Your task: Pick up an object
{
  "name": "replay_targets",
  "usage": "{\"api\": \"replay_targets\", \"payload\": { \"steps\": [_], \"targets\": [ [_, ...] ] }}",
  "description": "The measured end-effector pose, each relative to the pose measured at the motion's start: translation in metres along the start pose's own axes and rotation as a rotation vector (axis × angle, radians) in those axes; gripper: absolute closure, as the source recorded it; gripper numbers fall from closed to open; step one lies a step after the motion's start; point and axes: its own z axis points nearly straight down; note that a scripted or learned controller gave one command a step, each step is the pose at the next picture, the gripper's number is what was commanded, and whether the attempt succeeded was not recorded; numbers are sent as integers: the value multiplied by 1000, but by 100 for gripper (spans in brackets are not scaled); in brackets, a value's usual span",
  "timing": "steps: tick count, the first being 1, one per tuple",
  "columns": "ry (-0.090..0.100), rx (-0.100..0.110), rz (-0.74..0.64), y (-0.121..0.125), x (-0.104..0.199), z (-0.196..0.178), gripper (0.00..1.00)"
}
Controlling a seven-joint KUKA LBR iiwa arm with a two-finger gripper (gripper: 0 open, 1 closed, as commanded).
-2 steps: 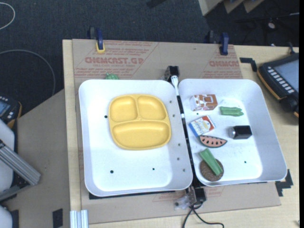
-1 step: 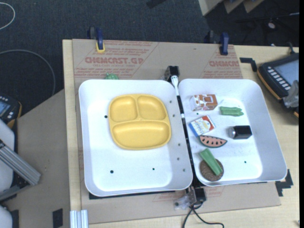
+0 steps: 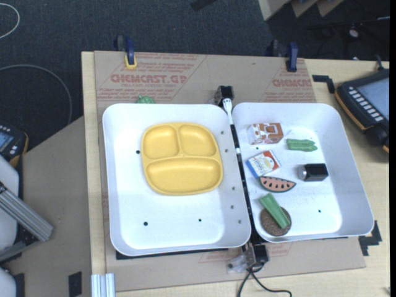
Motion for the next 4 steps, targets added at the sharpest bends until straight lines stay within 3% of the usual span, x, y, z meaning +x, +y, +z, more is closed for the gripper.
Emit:
{"api": "replay_targets", "payload": {
  "steps": [1, 2, 3, 4],
  "targets": [
    [9, 11, -10, -4, 67, 59, 100],
    [1, 2, 0, -4, 17, 52, 100],
    [-1, -4, -1, -3, -13, -13, 100],
    [10, 13, -12, -4, 77, 68, 100]
  ]
}}
